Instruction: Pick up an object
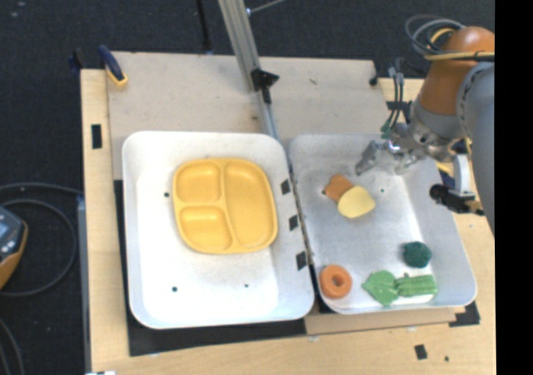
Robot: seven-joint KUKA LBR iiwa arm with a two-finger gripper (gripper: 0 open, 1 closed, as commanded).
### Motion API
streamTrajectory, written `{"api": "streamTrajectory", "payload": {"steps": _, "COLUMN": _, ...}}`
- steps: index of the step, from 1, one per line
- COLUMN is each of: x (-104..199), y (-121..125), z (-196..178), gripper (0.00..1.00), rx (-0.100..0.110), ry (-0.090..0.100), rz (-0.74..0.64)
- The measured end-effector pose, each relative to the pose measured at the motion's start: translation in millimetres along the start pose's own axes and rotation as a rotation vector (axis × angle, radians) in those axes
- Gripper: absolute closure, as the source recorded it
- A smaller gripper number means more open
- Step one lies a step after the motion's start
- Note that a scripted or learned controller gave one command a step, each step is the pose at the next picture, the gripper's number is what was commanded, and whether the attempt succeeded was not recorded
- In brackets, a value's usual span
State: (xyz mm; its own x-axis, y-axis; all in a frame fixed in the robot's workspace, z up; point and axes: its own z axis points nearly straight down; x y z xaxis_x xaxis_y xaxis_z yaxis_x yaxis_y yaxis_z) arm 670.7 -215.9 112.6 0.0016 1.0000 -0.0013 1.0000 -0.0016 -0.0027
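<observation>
Yellow and soft-looking, a small rounded lump [356, 202] near the middle of the right bin [379, 298], touching a brown-orange piece [336, 187] on its upper left; likeliest pick, judging by how near the gripper it lies. Gripper [385, 155] poised over the right bin's upper edge, up and right of the yellow lump, fingers spread apart with nothing between them; probably set there as a ready stance before a descent. Grey arm with orange band [454, 69] leaning in past the right bin's far corner. Along the right bin's lower edge, an orange ring [336, 281], a light green toy [400, 287] and a dark green ball [416, 254], well apart from the gripper, so less handy. Beside the right bin, in the left bin [150, 282], a yellow divided plate [225, 204] lying flat, away from the gripper's reach for now. Nothing lifted yet; a lowering over the yellow lump called for next, with risk of nudging the brown-orange piece
</observation>
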Motion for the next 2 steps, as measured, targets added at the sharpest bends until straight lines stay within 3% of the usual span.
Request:
{"api": "streamTrajectory", "payload": {"steps": 1, "x": -1, "y": 2, "z": -17, "gripper": 1.0, "rx": -0.009, "ry": -0.005, "rz": -0.002}}
{"api": "streamTrajectory", "payload": {"steps": 2, "x": -2, "y": 3, "z": -82, "gripper": 1.0, "rx": -0.01, "ry": -0.001, "rz": -0.003}}
